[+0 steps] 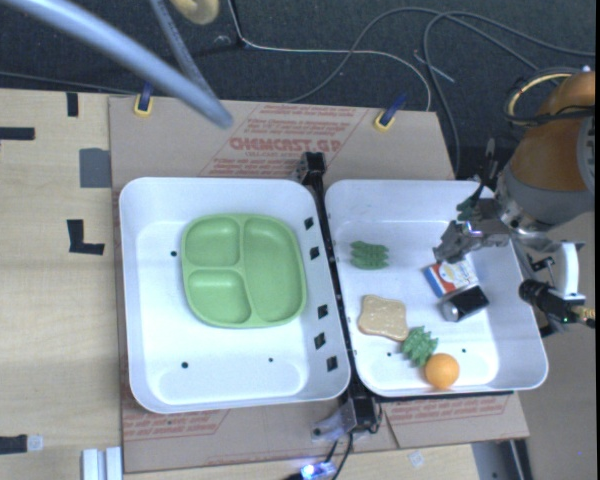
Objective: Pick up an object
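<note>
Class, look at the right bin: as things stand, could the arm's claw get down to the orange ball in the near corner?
Probably yes. The orange ball lies uncovered in the right bin, touching only a green leafy piece. The claw hangs nearby over the same bin; the close bin walls might crowd it.

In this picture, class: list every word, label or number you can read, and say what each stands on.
"CHEMCAST GP": red print on the brown cardboard sheet under the two white bins; partly blurred, so the reading is unsure.
Smaller red lines around it: too blurred to read.
Small blue, white and red packet in the right bin: print too small to read.
</note>
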Controlling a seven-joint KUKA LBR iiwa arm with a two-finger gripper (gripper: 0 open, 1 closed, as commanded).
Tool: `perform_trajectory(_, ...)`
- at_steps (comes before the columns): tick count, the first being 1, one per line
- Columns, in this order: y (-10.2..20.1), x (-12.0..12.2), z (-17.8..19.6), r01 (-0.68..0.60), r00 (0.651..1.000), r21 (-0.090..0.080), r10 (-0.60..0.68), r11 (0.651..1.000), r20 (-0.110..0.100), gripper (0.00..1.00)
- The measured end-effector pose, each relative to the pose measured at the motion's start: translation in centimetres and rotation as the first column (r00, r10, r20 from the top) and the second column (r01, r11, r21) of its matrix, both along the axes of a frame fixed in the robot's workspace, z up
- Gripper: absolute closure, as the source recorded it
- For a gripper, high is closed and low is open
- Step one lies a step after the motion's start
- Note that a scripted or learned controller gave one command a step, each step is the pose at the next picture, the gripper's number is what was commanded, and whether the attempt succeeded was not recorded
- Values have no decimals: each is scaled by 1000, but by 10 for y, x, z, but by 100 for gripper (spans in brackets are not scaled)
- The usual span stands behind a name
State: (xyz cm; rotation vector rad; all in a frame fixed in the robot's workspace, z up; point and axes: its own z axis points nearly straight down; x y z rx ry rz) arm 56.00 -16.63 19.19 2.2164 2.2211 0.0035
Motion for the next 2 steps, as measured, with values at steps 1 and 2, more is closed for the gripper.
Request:
perform_trajectory(1,-9,1,59,1,1000,-1,-1,1000,1,100)
perform_trajectory(2,47,15,64,-5,1000,3,5,1000,-4,100)
